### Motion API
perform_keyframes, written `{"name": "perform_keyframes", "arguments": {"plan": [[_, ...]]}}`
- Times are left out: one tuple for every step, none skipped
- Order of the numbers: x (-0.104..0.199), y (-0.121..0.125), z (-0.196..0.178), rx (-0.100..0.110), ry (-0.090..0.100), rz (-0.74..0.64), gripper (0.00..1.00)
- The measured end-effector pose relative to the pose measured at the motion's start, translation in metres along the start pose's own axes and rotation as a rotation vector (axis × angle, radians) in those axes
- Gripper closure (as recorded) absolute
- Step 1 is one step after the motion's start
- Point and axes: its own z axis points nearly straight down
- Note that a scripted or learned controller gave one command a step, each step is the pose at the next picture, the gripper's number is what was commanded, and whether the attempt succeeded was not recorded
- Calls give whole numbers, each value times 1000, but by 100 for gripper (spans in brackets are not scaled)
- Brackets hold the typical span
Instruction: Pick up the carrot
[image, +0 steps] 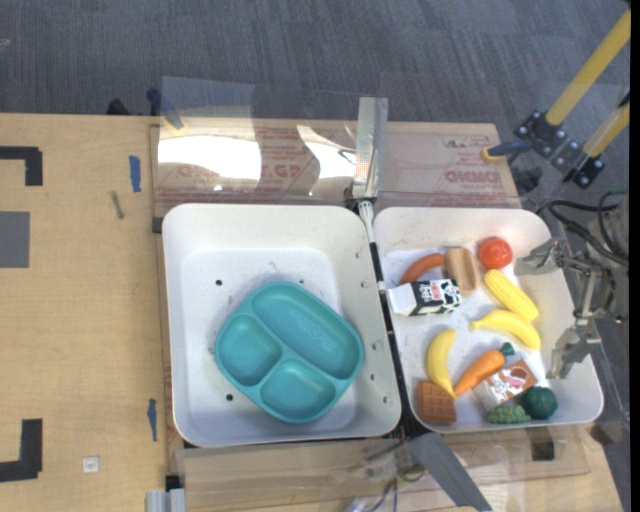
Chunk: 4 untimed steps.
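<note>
The carrot (478, 371) is orange with a small green top. It lies tilted in the lower middle of the right bin (400, 225), between a yellow banana (441, 355) and a small printed packet (508, 384). My gripper (572, 310) is a grey metal shape over the right rim of that bin. It sits about a hand's width to the right of the carrot and is not touching it. Nothing shows between the gripper and the carrot except another banana (510, 327).
The right bin also holds a red tomato (494, 252), a sausage (423, 267), a bun (460, 266), a milk carton (428, 296), a waffle (436, 402), broccoli (510, 413) and a third yellow fruit (510, 293). A teal divided plate (288, 350) lies in the left bin (190, 300).
</note>
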Motion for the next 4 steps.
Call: {"name": "perform_keyframes", "arguments": {"plan": [[-1,3,150,-4,15,107,0],[0,50,194,0,-15,91,0],[0,51,184,-1,-12,91,100],[3,-46,194,4,-6,-235,100]]}}
